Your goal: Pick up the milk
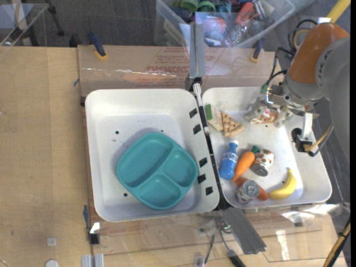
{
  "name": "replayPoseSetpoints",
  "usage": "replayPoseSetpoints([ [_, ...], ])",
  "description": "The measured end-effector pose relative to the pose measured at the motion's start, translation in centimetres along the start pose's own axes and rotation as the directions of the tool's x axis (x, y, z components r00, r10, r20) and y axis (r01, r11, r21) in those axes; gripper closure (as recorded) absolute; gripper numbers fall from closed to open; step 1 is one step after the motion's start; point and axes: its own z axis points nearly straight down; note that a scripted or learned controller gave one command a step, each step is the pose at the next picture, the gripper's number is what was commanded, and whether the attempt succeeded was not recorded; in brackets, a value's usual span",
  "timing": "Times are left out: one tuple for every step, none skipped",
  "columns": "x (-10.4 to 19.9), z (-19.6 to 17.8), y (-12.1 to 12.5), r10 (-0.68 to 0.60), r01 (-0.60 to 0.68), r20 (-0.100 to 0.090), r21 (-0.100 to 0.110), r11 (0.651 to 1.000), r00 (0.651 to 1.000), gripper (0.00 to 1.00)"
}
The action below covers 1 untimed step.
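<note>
The milk (228, 161), a small blue bottle with a white cap, lies in the right bin (320, 174) beside the carrot (243, 164). The pincer (267, 113) hovers near the bin's far side, well apart; whether it is spread I cannot tell. Still the approach step: next it must travel toward the bottle and descend over it

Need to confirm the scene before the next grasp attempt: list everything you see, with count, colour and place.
left bin: 1, white, left half of bench
divided plate: 1, teal, in left bin
right bin: 1, white, right half
milk bottle: 1, blue with white cap, right bin near divider
carrot: 1, orange, beside bottle
banana: 1, yellow, right bin front
can: 1, silver-red, right bin front
small can: 1, white-red, right of carrot
pizza slice: 1, tan, right bin back
clear tub: 1, mixed toys, behind bench
gripper: 1, grey, over right bin's back
</note>
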Motion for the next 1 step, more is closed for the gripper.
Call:
replayPoseSetpoints([
  [0.36,-0.73,-0.21,-0.005,0.005,-0.001,0.012,1.000,1.000,1.00],
])
